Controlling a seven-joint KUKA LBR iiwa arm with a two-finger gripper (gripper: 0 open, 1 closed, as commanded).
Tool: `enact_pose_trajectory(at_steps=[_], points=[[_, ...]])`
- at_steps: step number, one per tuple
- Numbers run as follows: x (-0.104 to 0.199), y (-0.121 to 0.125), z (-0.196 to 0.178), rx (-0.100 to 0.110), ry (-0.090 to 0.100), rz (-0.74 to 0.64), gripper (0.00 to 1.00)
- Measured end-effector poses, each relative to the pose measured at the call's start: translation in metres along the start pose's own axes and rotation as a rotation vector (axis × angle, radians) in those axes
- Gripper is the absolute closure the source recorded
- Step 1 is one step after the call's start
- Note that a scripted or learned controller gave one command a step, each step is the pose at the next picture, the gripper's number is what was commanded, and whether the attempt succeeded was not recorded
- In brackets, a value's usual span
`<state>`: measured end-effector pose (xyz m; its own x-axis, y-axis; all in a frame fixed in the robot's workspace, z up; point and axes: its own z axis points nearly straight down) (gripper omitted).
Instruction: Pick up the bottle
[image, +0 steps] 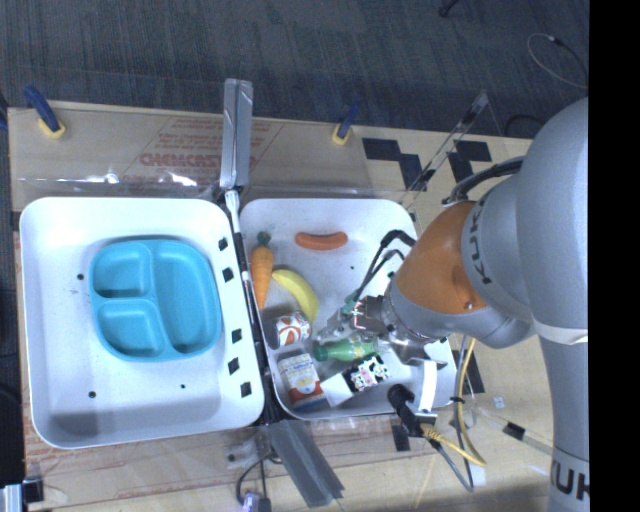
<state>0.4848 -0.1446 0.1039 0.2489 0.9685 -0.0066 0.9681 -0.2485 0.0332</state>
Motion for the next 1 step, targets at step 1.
enact_pose_trajectory(at_steps=[1], points=[[-0.012, -0.005, 0.0115, 0.033, 0.003, 0.248, 0.0]])
